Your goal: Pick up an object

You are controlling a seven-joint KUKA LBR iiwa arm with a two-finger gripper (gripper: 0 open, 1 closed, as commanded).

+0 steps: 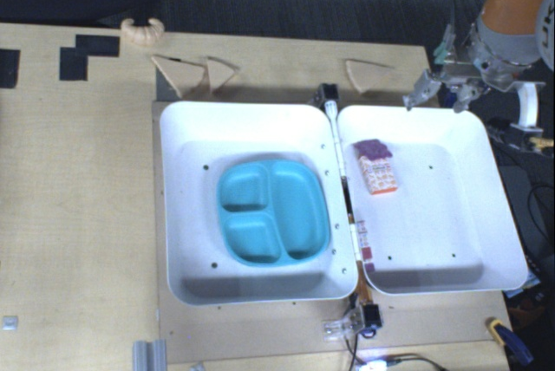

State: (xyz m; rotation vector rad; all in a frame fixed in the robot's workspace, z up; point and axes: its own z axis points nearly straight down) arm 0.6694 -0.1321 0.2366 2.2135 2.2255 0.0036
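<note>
Table [78, 187]: pale wood, matt, smooth.
Bins [186, 274]: white plastic, smooth, slight sheen.
Divided tray [273, 209]: turquoise plastic, glossy.
Small packet [376, 167]: printed, paper or card.
End effector [442, 92]: grey metal, dull.

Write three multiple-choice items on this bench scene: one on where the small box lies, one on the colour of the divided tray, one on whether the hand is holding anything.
1. Where does the small box lie?
A. in the left bin
B. in the right bin
C. on the bench outside both bins

2. What colour is the divided tray?
A. blue
B. red
C. yellow

3. What is the state of the hand?
A. clamped on the box
B. clamped on the tray
C. holding nothing, above the right bin's far edge

Answers: 1 B, the box lies on the right bin's floor near the wall it shares with the left bin. 2 A, the tray is light blue. 3 C, nothing sits between its fingers.
</note>
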